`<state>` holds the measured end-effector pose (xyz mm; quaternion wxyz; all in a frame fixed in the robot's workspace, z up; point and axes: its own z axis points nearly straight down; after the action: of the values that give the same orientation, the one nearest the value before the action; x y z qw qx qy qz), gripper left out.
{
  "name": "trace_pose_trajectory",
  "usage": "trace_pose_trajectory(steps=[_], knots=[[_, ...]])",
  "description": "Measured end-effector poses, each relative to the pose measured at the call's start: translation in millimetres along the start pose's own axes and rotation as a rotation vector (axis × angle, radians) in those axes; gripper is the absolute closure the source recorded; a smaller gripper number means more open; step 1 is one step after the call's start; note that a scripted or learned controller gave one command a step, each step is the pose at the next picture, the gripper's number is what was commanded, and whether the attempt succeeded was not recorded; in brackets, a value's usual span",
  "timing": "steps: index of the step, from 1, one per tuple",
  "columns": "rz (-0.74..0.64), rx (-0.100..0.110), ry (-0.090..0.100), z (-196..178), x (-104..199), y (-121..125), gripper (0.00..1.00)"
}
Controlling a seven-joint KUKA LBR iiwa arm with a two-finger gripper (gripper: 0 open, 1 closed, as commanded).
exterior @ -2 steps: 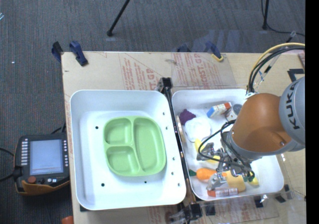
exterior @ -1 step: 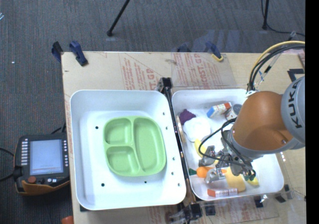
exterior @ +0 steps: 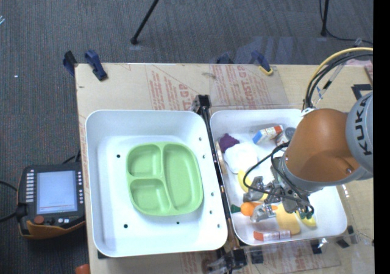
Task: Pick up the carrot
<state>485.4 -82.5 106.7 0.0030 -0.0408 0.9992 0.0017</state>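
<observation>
A small orange piece that I take for the carrot [exterior: 247, 209] lies in the front part of the right bin [exterior: 339, 210], partly hidden by the gripper's body. The gripper [exterior: 263, 200] hangs low inside this bin, just to the right of the orange piece and close to it or touching it. The arm's orange band [exterior: 320, 148] and grey wrist cover the bin's right half. Nothing can be seen held in the gripper.
Around the gripper the right bin is crowded: a purple piece [exterior: 228, 142], a white round thing [exterior: 241, 157], a white bottle with orange and blue [exterior: 268, 133], yellow pieces [exterior: 286, 223] and a red-and-white tube [exterior: 271, 236]. The left bin [exterior: 103, 145] holds a green divided plate [exterior: 164, 178].
</observation>
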Motion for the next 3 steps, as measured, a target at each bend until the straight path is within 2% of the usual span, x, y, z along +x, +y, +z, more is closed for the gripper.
trace_pose_trajectory(steps=[1, 2, 3], knots=[[-0.007, 0.000, -0.001, -9.0, -1.4, 1.5, 1.00], [0.329, 0.003, 0.008, 20.1, -8.2, -0.9, 1.00], [0.328, 0.003, 0.008, 20.1, -8.3, -0.7, 0.00]])
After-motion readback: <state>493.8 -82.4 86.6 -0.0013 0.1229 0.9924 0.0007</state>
